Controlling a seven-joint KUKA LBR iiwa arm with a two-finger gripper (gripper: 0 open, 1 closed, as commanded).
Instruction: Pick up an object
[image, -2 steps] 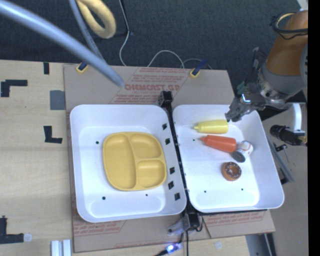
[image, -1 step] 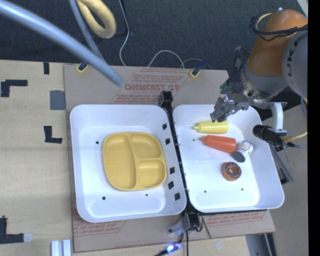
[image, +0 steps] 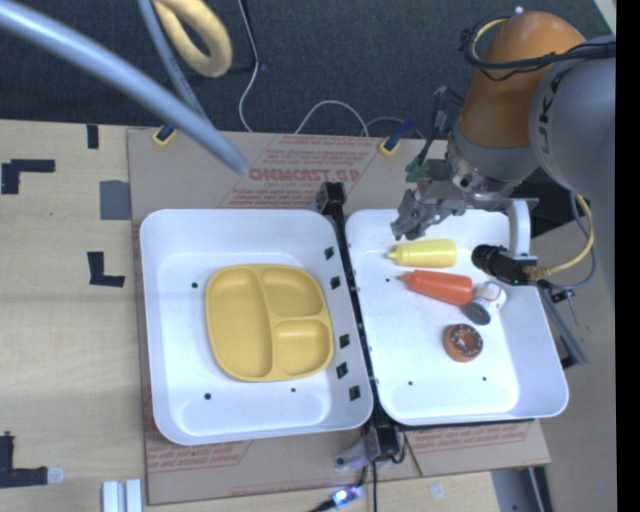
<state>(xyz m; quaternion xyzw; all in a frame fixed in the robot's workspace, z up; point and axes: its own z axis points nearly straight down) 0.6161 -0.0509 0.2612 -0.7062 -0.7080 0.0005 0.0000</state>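
Camera view: one yellow bottle (image: 426, 253), one red bottle (image: 441, 287), one doughnut (image: 463, 342), one yellow tray (image: 268, 322); gripper (image: 412, 221) fingers unclear.

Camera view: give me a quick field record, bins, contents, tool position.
left bin: holds a yellow divided plate
right bin: holds a yellow bottle, a red bottle, a brown donut, and a small dark grey piece
tool: above the right bin's far edge, just beyond the yellow bottle
tool holding anything: nothing seen between its fingers
arm: reaches in from the right
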